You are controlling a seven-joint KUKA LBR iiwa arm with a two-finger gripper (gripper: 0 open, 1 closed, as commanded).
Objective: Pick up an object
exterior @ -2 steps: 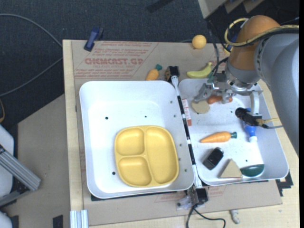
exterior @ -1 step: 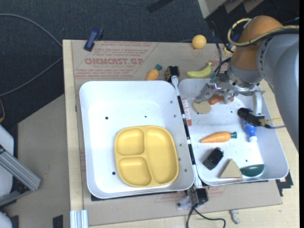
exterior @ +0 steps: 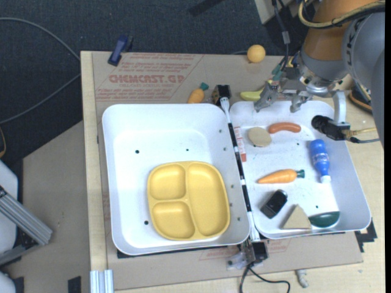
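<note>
in the camera view, the gripper [exterior: 281, 97] hung open and empty over the right bin's [exterior: 357, 182] far rim — probably staged above the sausage [exterior: 285, 127], just beneath; carrot [exterior: 280, 176] lay mid-bin, untouched.

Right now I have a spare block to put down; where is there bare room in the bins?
Left bin: bare floor along the far wall and left side, around the yellow tray. Right bin: crowded. One small gap lies between the carrot, bottle and black block. The gripper hangs over its far edge.
</note>
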